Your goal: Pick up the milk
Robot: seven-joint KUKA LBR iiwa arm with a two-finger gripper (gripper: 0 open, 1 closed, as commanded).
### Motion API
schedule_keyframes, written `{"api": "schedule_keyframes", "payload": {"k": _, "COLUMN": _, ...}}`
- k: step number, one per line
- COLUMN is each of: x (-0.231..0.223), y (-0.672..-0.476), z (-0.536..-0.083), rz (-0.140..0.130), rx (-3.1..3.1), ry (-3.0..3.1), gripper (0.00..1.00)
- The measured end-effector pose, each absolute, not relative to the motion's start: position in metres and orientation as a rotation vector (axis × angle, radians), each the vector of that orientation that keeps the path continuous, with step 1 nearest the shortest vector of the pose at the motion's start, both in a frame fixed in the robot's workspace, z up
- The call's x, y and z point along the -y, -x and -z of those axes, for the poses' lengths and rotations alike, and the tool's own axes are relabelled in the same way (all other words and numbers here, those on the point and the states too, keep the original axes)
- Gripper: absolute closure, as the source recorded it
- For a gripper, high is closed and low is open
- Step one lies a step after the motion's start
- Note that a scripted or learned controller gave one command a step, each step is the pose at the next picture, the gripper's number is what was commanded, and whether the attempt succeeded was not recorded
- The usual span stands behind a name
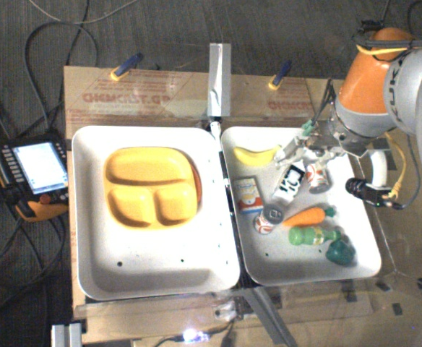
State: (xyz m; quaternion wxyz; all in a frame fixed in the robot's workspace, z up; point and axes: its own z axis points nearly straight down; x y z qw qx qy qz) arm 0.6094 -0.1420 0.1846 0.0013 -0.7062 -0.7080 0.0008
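Observation:
The milk (pixel 290 182) is a small white carton with black markings, lying tilted in the upper middle of the right bin (pixel 363 262). My gripper (pixel 307 155) hangs just above and behind the carton's top end, close to it. The grey arm with its orange band (pixel 370 71) comes in from the upper right. From this angle I cannot make out whether the gripper touches the carton.
Around the milk lie a banana (pixel 254 155), a small printed box (pixel 248 194), a red-and-white can (pixel 318 177), a carrot (pixel 305 217), a green bottle (pixel 313 235) and a dark green piece (pixel 341 251). A yellow divided tray (pixel 152 186) sits in the left bin (pixel 88 266).

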Motion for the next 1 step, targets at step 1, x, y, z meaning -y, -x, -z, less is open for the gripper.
{"api": "schedule_keyframes", "payload": {"k": 1, "x": 0.1584, "y": -0.6687, "z": -0.2913, "rz": -0.006, "rx": 2.531, "ry": 1.866, "gripper": 0.00}}
